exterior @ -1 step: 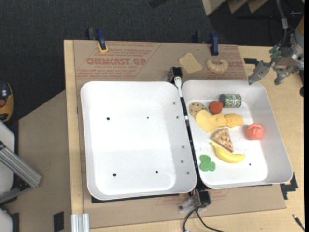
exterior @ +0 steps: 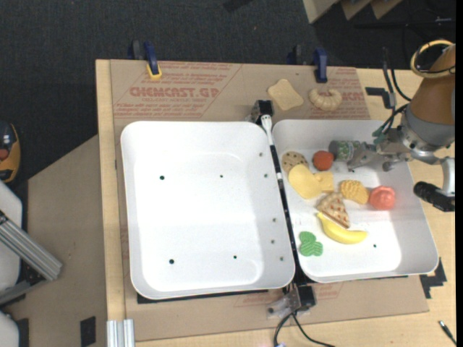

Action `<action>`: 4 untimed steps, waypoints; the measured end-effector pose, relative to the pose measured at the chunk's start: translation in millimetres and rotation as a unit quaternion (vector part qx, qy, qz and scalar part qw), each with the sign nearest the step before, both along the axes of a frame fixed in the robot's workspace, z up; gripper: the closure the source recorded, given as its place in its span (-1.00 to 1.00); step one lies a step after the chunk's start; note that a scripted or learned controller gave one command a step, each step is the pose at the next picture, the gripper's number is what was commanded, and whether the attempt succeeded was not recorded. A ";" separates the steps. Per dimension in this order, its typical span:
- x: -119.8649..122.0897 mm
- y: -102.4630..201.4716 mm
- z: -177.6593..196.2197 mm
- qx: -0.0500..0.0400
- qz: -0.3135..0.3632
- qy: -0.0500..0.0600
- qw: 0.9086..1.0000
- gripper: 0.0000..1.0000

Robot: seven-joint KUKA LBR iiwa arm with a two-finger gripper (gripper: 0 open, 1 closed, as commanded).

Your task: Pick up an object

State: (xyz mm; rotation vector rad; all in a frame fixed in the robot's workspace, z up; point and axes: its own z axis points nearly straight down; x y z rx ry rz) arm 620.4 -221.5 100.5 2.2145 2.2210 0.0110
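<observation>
You have nothing lifted yet: the gripper hovers at the upper edge of the right bin, near the small red ball, and I cannot tell whether the jaws are open or closed. The whole pick remains. The banana lies at the bin's lower middle, its long axis running upper left to lower right.

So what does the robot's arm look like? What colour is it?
The arm is grey metal with a wide orange band above the wrist. A yellowish ring sits on top of that band, black cables hang beside it, and the gripper at the end is small, grey and metal.
</observation>
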 end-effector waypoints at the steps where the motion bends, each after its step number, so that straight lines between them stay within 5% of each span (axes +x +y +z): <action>1: -58.6 5.0 -11.0 0.000 -0.002 -0.001 1.000 -1.00; 4: -57.1 4.9 -11.2 0.000 -0.002 -0.001 1.000 -1.00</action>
